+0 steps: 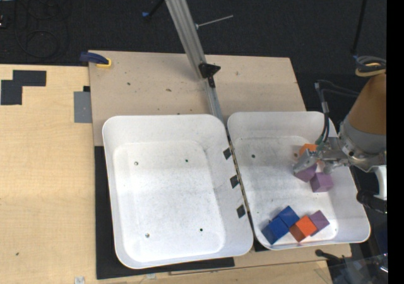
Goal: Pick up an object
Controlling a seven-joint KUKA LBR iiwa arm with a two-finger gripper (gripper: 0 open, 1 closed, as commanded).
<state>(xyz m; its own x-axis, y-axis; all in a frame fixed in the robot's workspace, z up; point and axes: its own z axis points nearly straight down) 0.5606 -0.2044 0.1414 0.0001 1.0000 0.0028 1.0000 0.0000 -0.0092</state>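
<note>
A purple block (322,182) lies in the right bin (271,126), toward that bin's right side, just below the gripper (314,164). A second purple piece (305,174) sits touching it on the upper left, right under the gripper, with a small orange piece (307,148) just above. Whether the fingers are wide, narrow or closed on anything cannot be told; the grey metal there blurs into the blocks.

Toward the near edge of the right bin sits a tight cluster: two blue blocks (281,224), an orange block (303,228) and a purple block (319,219), touching one another.

The arm (367,118) enters from the right of the right bin, its orange band cut off by the frame edge.

Left of the right bin, its rim touching, lies the left bin (164,131), speckled with dark dots. Black clips (234,181) sit along the seam between them. Both bins rest on a light wooden tabletop (44,169). Behind the right bin a slanted aluminium bar (187,30) rises over a plain board, and dark floor with cables lies beyond. A blue-and-yellow clamp (96,59) sits at the board's far left corner. No writing is readable.
</note>
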